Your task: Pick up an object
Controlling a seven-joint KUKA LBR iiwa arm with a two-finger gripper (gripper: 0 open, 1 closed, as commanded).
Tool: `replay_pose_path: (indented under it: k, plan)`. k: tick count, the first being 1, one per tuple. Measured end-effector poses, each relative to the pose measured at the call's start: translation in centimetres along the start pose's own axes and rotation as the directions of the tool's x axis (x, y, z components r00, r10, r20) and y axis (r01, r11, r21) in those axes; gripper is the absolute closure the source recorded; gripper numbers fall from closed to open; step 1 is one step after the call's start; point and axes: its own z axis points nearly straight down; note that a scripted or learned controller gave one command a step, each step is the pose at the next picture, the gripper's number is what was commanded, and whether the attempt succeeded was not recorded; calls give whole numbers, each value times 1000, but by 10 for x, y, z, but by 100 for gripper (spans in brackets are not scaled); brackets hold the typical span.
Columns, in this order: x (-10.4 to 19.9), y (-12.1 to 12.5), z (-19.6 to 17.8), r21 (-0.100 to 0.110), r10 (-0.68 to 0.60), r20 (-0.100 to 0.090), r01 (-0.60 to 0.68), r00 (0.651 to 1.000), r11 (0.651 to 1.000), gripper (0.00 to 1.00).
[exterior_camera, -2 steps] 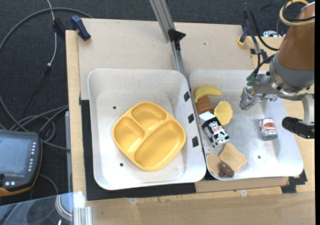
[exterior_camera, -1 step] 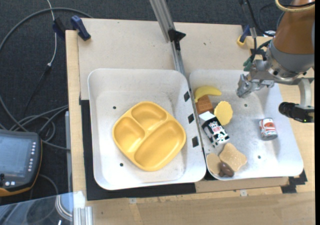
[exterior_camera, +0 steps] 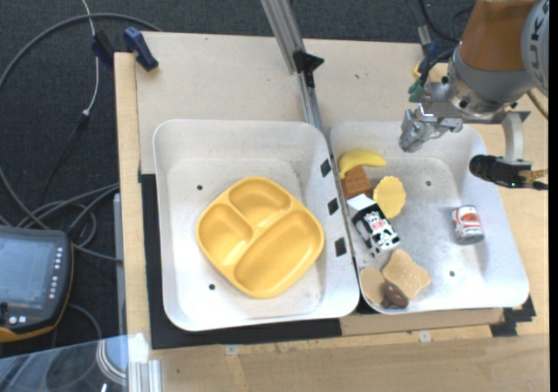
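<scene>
Nearest the camera, at the front of the right-hand shallow white bin (exterior_camera: 510,273), a tan slice of toy bread (exterior_camera: 406,273) is seen with a small dark brown lump (exterior_camera: 394,296) touching its front edge. Behind these lie a white carton with black cow patches (exterior_camera: 373,223), a red and white can (exterior_camera: 468,224) well apart to the right, a pale yellow disc (exterior_camera: 391,195), a brown block (exterior_camera: 355,181) and a yellow toy banana (exterior_camera: 361,159). The left bin (exterior_camera: 174,207) bears a yellow three-compartment plastic plate (exterior_camera: 260,235).

Farther back, the two-finger gripper (exterior_camera: 417,134) is held above the bin's rear, nothing being seen between its fingers; whether they are spread or closed cannot be told, as the tips are blurred.

The can should probably be favoured, since it lies alone; the descent is best centred over it, clear of the bin wall.

The bins rest on a beige bench (exterior_camera: 218,77) over dark carpet (exterior_camera: 52,77), crossed by cables (exterior_camera: 52,33); a metal rail (exterior_camera: 279,16) slants overhead.
</scene>
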Motion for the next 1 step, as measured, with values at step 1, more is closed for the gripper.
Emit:
replay_pose_path:
  k: [1]
  plan:
    - [26, 46, -30, -5, -2, 1, 2, 1000, 1000, 100]
